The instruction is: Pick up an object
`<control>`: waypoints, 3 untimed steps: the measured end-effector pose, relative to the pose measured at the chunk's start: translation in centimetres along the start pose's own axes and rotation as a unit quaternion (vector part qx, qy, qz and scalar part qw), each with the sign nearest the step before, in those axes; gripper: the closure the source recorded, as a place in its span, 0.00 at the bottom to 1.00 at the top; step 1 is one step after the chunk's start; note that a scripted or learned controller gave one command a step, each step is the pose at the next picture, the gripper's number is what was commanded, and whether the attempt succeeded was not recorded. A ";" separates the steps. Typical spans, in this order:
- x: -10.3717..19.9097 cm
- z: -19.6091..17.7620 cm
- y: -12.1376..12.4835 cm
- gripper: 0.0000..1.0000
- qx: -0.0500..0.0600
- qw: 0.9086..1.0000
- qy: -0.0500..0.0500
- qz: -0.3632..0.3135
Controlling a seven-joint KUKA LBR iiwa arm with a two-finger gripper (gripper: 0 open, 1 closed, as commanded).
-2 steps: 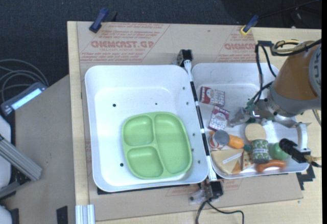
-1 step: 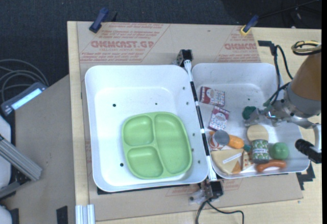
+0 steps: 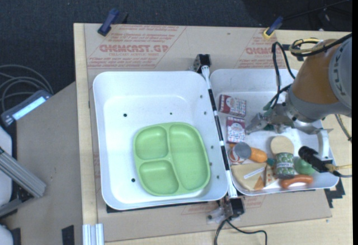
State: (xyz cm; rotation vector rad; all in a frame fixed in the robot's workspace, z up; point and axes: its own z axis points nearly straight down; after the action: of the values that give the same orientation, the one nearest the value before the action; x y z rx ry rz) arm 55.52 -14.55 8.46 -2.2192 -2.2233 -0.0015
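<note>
Your claw point(image 3: 267, 119) hangs over the right bin point(image 3: 246, 79), grip state I cannot tell, with what looks like a carrot point(image 3: 258, 155) just below-left, lying crosswise.

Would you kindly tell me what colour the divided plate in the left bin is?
The three-compartment plastic plate is light green, seen clearly in the camera view.

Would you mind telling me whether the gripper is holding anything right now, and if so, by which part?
It cannot be told. The gripper is low in the right bin, above the cluttered items, but the view does not show anything between its fingers.
</note>
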 end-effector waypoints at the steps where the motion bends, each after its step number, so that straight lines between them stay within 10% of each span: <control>1: -6.8 0.0 -7.7 0.00 0.002 1.000 0.000 0.001; 2: -6.6 -2.9 4.4 0.00 -0.001 1.000 0.000 0.000; 3: 0.1 0.0 8.6 0.00 -0.001 1.000 -0.001 0.000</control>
State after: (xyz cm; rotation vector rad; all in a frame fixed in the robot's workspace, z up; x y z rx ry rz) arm 64.10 -14.43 8.48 -2.2211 -2.2249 -0.0030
